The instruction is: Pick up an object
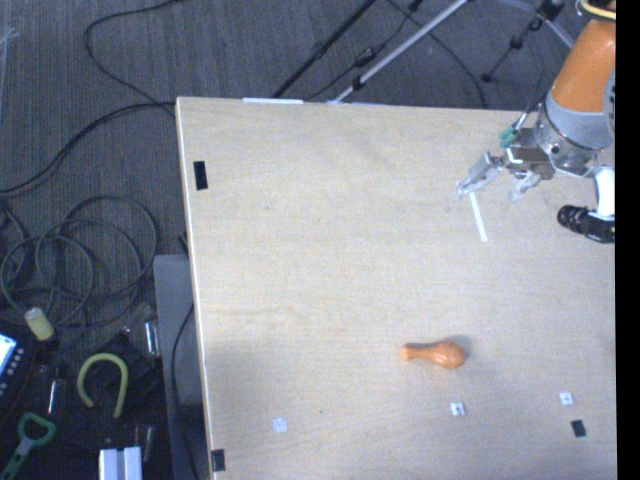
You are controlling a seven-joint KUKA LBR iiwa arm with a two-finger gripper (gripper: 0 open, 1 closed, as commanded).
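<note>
Gripper [497,181] hangs near the bench's [330,268] far right edge, fingers spread wide, holding nothing; a small orange gourd-shaped object [436,354] lies well apart, toward the near edge.

We see a small orange object [435,354], pear-shaped with a rounded bulb at its right end and a thin neck pointing left. It lies flat on its side on the pale bench [330,268], toward the lower middle.
</note>
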